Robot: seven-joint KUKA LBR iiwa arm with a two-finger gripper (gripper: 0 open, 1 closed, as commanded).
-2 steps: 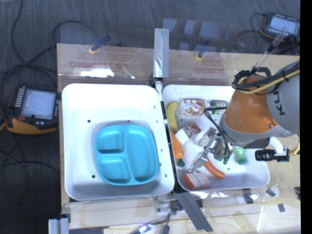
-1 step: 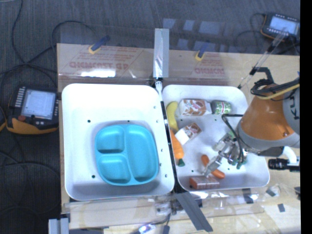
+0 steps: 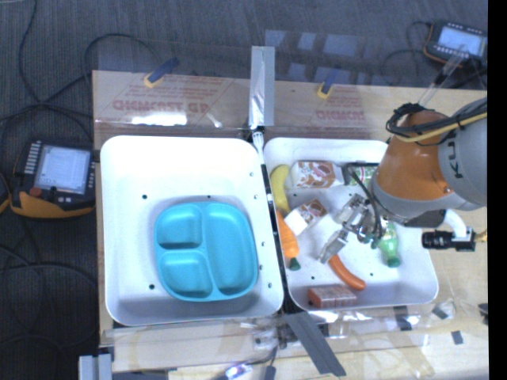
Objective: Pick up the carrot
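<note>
Spanning the frame's middle, the desk (image 3: 127, 101) carries two white bins; the left bin (image 3: 127, 165) holds a blue tray (image 3: 206, 248). Over the right bin (image 3: 420, 287), the claw (image 3: 342, 240) hangs open, gripping nothing. Just below-right lies the carrot (image 3: 347, 273).

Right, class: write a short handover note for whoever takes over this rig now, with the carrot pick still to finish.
Gripper: low in the right white bin, just above the orange carrot's upper end; whether the fingers are open or shut cannot be made out.
Carrot: lying in that bin near its front, beside the brown packet; not lifted.
A second orange piece lies against the bin's left wall.
Done: approach.
Left: grasp and lift.
</note>
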